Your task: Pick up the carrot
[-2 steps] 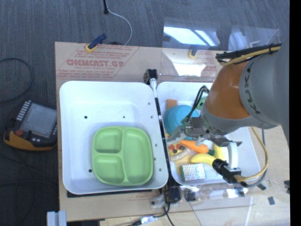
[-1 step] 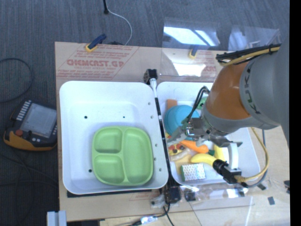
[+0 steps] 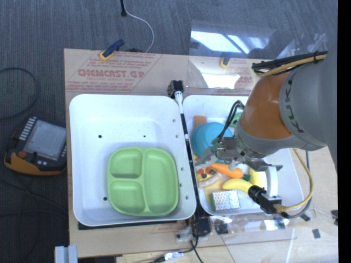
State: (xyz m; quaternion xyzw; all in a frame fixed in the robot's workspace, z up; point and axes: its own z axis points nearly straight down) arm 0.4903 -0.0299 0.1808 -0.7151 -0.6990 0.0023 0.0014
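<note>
The orange carrot [image 3: 228,170] lies in the right bin [image 3: 293,186], near its middle, pointing left to right. A yellow banana [image 3: 236,184] lies just in front of it. My gripper [image 3: 230,154] hangs directly over the carrot's far side, close above it or touching it; the wrist hides the contact. I see nothing lifted clear of the bin floor.
A blue bowl [image 3: 207,136] lies on its side behind the carrot, with a small orange block [image 3: 200,119] beyond it. A pizza-slice toy [image 3: 205,173] and a speckled pale block [image 3: 225,200] lie in the front left. A green divided plate [image 3: 143,181] sits in the left bin [image 3: 88,125].
</note>
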